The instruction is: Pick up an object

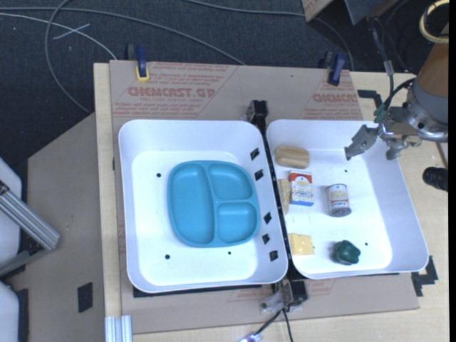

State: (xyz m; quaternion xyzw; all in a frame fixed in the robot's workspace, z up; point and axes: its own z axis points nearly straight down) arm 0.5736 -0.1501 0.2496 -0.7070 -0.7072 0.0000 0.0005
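Observation:
The right bin (399, 212) holds several small objects. A tan bread roll (292, 156) lies near its back left. A small white, red and blue box (302, 189) sits in front of the roll, with a small can (338, 199) on its side just right of the box. At the front lie a yellow block (302, 244) and a dark green lump (346, 252). My gripper (374, 148) hangs over the bin's back right part, above and right of the can. It is open, with nothing between its fingers (355, 145).
The left bin (135, 191) holds a blue divided plate (214, 203). A black divider with clips (267, 191) runs between the bins. A thin tan piece (283, 191) leans at the right bin's left wall. Clamps (142, 68) hold the cardboard base at the back.

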